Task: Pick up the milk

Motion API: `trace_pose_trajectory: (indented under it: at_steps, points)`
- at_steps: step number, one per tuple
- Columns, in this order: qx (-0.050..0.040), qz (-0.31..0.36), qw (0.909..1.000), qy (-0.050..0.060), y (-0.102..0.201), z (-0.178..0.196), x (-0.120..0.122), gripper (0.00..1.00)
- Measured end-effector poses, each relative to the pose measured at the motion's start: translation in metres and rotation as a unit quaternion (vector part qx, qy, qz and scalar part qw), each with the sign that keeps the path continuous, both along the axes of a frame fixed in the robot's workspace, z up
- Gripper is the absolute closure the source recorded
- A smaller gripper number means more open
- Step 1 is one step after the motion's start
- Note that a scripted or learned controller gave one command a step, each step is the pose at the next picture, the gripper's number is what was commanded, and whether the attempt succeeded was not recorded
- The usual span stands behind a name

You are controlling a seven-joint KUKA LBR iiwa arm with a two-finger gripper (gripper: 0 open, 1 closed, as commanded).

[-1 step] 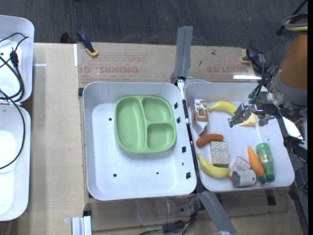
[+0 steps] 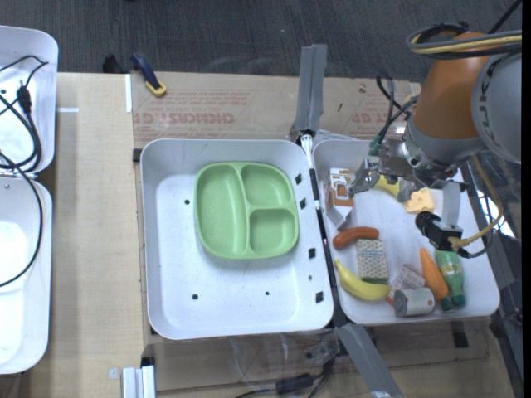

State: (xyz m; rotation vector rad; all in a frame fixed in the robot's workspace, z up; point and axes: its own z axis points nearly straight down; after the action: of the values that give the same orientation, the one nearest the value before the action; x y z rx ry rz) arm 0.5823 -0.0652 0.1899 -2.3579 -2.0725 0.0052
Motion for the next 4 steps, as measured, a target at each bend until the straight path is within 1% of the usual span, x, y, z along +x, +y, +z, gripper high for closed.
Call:
trace_pose_trajectory:
  at_steps: [1, 2, 3, 4]
  points:
    - [-0.0007, -0.090, 0.9959, -0.001, 0.029, 0.009, 0.030, 0.00]
    - [-0.0005, -0.126, 0.9920, 0.000, 0.065, 0.001, 0.023, 0.00]
    - [-0.0011, -0.126, 0.9921, 0.002, 0.064, 0.009, 0.023, 1.00]
    - [-0.0009, -0.025, 0.9997, -0.001, 0.104, 0.050, 0.001, 1.00]
